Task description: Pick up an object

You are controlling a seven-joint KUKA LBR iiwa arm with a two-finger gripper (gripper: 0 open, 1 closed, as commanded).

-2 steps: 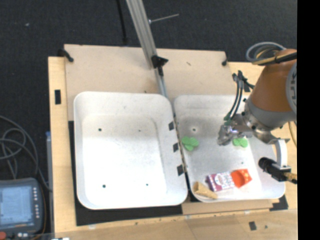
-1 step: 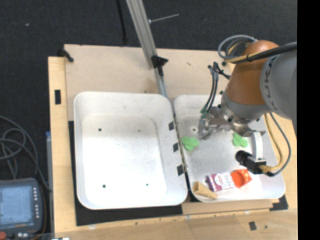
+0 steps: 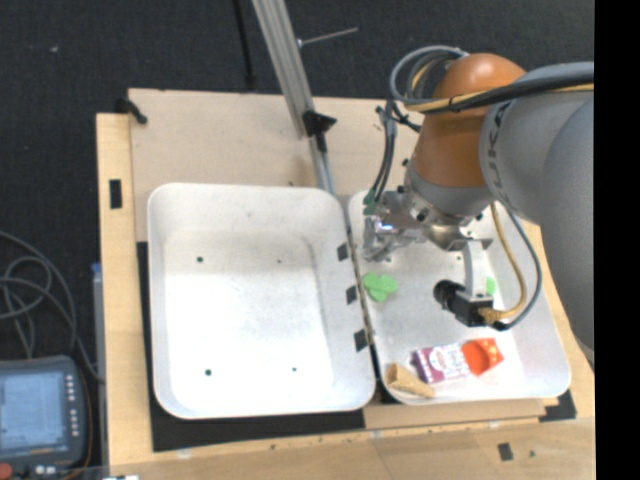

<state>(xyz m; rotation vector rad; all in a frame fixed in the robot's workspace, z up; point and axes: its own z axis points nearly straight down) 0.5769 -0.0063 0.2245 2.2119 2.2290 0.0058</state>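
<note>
shallow white plastic bin (image 3: 250, 298) on the left of pale wooden bench (image 3: 220, 138) | slanted silver aluminium rail (image 3: 280, 38) behind it | grey screen pendant (image 3: 35, 413) bottom-left, thin grey cables (image 3: 30, 278) beside it

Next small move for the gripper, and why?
Probably a short shift toward the green piece and down: the gripper hangs just beyond it in the right bin, near its left wall, and that piece lies apart from the packet.

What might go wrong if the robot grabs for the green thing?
The green thing lies close to the side wall of the right-hand bin, so the pincer near it might bump that wall or nudge it aside. It also looks small and flat, so it could slip out.
</note>
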